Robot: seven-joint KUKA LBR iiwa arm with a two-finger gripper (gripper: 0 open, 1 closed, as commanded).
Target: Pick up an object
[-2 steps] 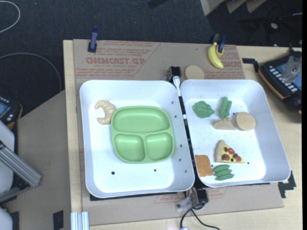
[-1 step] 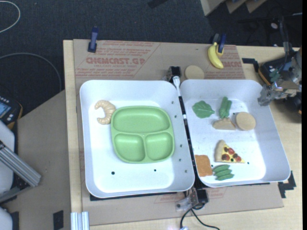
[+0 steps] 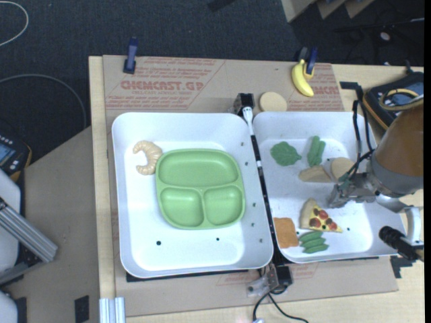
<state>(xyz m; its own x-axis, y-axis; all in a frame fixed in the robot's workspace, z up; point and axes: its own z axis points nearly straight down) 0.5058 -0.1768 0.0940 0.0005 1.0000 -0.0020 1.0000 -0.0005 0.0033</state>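
Observation:
The right bin (image 3: pixel 289 122) holds several toy foods: a green leafy piece (image 3: pixel 285 154), a green pickle (image 3: pixel 315 150), a tan bread slice (image 3: pixel 315 174), a pizza slice (image 3: pixel 318 218), an orange cracker (image 3: pixel 285 232) and green beans (image 3: pixel 312 241). My gripper (image 3: pixel 342 195) hangs low in this bin, just right of the pizza slice and below the bread slice. The left bin (image 3: pixel 135 200) carries a green divided plate (image 3: pixel 200 187) and a beige croissant (image 3: pixel 147 156).
The grey arm with its orange band (image 3: pixel 404 150) covers the right bin's right side. On the cardboard behind the bins lie a banana (image 3: pixel 302 79), a tan round disc (image 3: pixel 273 101) and a blue clip (image 3: pixel 130 54). Cables and black parts sit at the far right.

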